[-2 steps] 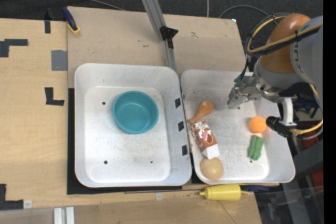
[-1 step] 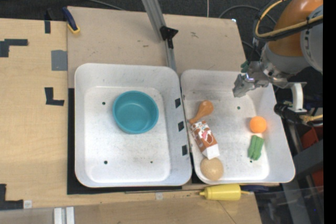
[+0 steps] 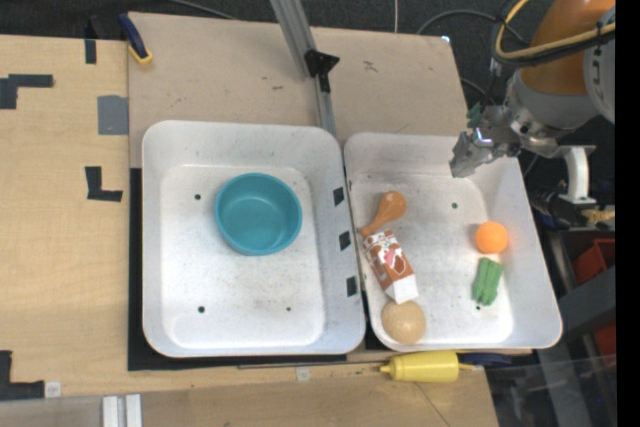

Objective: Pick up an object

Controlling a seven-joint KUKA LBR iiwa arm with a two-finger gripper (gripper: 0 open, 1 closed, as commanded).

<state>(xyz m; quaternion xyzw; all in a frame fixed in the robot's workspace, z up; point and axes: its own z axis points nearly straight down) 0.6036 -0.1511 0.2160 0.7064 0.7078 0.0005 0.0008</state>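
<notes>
Over the right bin, tool tips indistinct.

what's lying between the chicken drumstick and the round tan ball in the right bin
In the camera view, a red-and-white carton lies between the drumstick and the tan ball.

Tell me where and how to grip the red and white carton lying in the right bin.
Grip the red and white carton across its narrow width at mid-body, coming straight down from above. It lies flat, its long axis on a slant from upper left to lower right, so turn the gripper to span the long sides. The round beige ball crowds its lower end, so stay clear of that.
</notes>
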